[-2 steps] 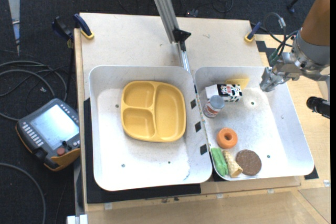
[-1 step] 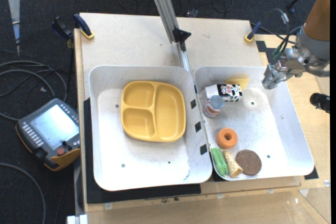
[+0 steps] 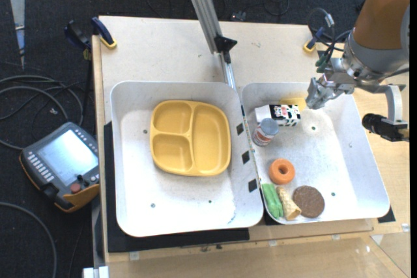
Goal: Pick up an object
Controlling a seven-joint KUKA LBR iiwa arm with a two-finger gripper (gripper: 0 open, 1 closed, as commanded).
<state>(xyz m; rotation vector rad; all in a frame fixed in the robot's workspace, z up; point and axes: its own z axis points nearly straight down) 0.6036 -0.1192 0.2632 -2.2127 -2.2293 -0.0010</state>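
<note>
Here the pincer [image 3: 317,96] hangs over the far edge of the right bin [image 3: 352,159], just beside a black-and-white carton [image 3: 285,114]; whether it is open or closed I cannot tell. Nearer in that bin lie a small can [image 3: 264,132], an orange doughnut [image 3: 281,171], a brown cookie [image 3: 308,200] and a green pod [image 3: 271,200]. The left bin [image 3: 130,192] holds a yellow divided plate [image 3: 190,137].

The claw [image 3: 315,98] hangs over the right bin [image 3: 355,140]; a black-and-white carton [image 3: 285,114] lies just left of it, a donut [image 3: 282,171] below-left.
</note>
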